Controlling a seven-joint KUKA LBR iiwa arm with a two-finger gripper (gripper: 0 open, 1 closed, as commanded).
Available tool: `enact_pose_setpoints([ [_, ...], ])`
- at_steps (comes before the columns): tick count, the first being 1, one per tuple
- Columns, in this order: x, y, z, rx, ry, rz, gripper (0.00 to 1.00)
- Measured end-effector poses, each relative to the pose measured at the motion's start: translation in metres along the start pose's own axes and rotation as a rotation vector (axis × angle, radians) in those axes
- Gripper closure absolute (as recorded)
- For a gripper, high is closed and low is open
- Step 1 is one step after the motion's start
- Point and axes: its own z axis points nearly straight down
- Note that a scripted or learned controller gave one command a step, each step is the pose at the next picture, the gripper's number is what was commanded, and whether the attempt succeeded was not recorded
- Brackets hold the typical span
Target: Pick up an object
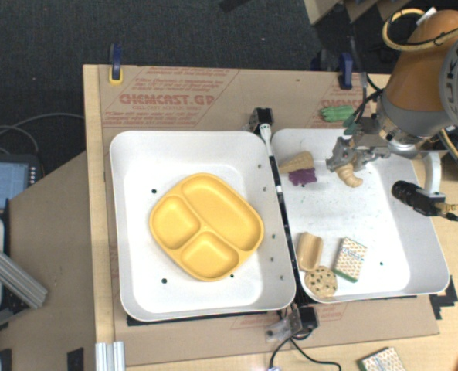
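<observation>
Two white bins point(128, 230) — one yellow tray point(205, 226) — six small food items point(320, 281).

Bright, even overhead light; the white bins point(136, 207) glare slightly, shadows stay soft and short, and focus softens toward three o'clock, where the arm point(425, 76) blurs.

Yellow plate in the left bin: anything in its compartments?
Nothing visible in the three compartments of the yellow plate. It sits on the left bin floor; whatever is beneath the plate is covered.
</observation>
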Motion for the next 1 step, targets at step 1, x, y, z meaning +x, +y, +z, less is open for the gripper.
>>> enact_pose_setpoints([
  [1, 0.0856, -0.0671, -0.039, 0.004, 0.001, -0.008, 1.0],
])
